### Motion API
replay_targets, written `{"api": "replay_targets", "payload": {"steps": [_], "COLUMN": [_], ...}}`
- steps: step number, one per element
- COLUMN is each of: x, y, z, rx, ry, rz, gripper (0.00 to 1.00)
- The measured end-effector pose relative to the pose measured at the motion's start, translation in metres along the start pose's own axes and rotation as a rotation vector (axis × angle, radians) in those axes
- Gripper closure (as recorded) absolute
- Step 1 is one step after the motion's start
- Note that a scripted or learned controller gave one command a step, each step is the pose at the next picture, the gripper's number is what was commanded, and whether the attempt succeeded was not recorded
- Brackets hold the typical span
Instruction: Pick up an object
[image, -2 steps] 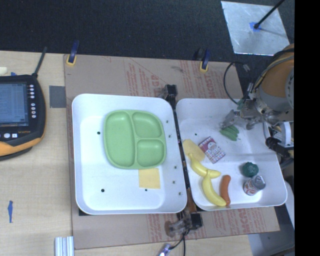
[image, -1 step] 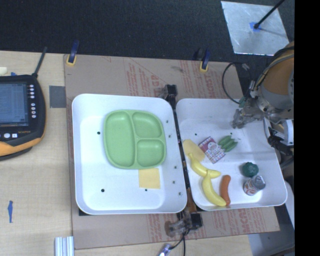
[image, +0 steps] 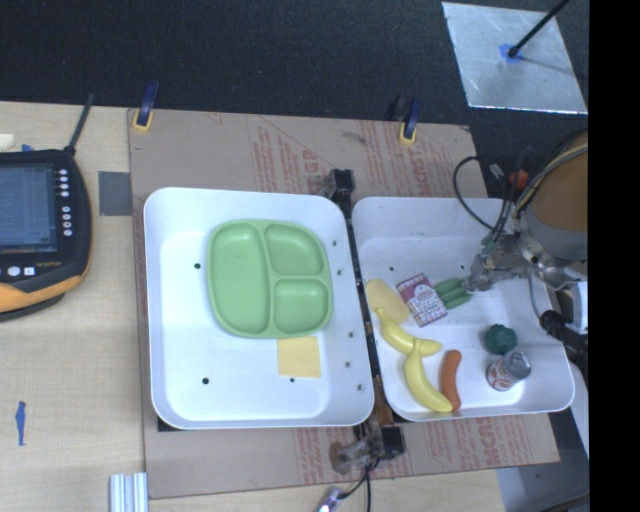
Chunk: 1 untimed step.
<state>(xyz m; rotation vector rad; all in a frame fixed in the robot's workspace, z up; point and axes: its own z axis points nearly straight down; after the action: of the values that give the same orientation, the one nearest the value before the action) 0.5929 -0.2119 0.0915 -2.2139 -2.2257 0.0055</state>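
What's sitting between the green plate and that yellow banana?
In the camera view, the yellow cheese slice lies below the green divided plate, then the two bins' adjoining rims come before the banana.

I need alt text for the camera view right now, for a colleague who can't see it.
The gripper is low in the right bin, beside a green item and a small carton, with bananas, a sausage and a can nearby. The left bin holds a green divided plate and a yellow slice.
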Motion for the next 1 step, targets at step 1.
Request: {"api": "replay_targets", "payload": {"steps": [1], "x": [0.0342], "y": [-0.042], "z": [0.0001], "rx": [0.0], "ry": [0.001], "rz": [0.001], "gripper": [1.0]}}
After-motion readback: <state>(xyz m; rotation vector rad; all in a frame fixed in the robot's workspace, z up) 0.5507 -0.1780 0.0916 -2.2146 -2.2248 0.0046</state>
